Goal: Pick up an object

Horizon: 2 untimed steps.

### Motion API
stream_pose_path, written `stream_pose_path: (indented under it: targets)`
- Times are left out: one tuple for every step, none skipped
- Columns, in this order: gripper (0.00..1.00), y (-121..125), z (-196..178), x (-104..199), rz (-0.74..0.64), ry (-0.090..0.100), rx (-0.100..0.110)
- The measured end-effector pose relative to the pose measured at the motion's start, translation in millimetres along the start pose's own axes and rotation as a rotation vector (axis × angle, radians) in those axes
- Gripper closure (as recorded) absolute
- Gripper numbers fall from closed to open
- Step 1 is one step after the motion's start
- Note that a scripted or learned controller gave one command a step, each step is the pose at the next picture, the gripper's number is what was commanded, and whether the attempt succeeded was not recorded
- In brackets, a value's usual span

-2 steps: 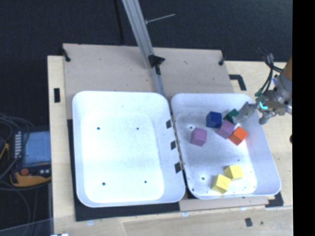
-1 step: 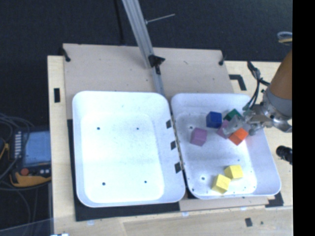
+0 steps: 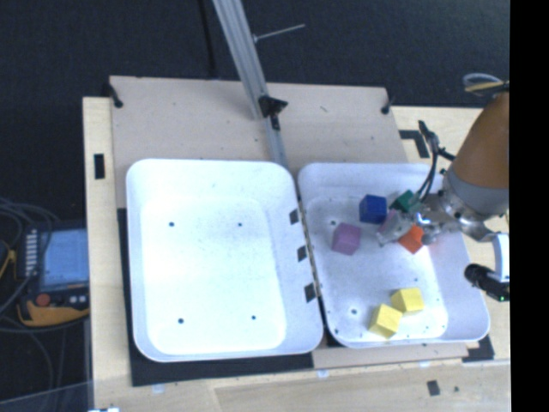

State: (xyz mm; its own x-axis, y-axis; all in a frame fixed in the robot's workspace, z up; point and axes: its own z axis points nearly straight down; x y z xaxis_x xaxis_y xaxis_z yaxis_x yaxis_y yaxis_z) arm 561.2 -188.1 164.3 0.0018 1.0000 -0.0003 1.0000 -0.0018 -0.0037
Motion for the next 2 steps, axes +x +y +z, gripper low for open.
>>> stream_pose_path:
  targets:
    - [0.00, -5, 44, -5, -0.001, 0.000, 0.000]
    - [1.00, -3, 30, -7, 0.005, -0.002, -0.009]
